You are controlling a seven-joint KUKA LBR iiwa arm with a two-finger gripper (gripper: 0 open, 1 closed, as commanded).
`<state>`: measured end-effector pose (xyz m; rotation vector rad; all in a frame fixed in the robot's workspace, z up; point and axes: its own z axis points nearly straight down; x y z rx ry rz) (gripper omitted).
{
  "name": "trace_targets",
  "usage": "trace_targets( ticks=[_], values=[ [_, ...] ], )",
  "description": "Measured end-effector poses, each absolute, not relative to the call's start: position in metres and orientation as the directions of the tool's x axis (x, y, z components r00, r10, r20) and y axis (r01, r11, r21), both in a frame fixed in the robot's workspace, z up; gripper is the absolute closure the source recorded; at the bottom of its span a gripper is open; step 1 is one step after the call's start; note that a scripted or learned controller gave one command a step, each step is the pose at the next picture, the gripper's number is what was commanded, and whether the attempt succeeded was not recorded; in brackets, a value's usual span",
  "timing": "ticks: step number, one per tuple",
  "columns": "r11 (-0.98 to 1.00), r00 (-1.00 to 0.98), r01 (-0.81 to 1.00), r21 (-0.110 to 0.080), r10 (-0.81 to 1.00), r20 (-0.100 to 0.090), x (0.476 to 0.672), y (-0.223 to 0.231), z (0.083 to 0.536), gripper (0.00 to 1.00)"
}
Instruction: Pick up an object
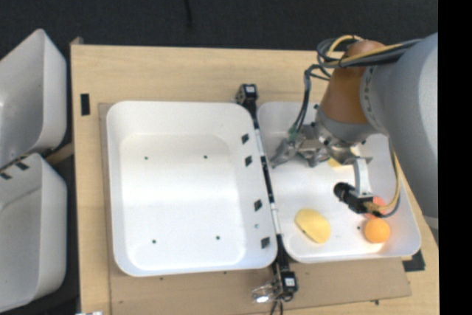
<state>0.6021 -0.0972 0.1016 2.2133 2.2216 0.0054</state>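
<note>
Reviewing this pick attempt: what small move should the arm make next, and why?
Probably shift the gripper toward the near edge of the right bin, over the yellow object. The gripper sits near the bin divider with nothing visible between its fingers, while the yellow object and an orange ball lie apart nearer the front.

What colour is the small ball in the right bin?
Orange; the ball shows best in the camera view.

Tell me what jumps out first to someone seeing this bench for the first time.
The big grey arm with its orange band dominates the right side, reaching down over the right bin. Against that bin's white floor, two bright things stand out near its front edge: a pale yellow object and, to its right, an orange ball. The left bin sits beside it as a broad white shape.
</note>
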Motion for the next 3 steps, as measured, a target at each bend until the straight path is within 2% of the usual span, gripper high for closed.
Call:
trace_targets(
  ticks=[1, 2, 3],
  values=[
    [-0.007, 0.007, 0.999, -0.052, 1.0, 0.006, 0.678, -0.111, 0.1, 0.0],
    [-0.004, 0.004, 0.999, -0.032, 1.0, 0.003, 0.683, -0.112, 0.125, 0.0],
    [0.008, -0.008, 1.0, 0.009, 1.0, 0.0, 0.691, -0.041, 0.207, 0.0]
  ],
)
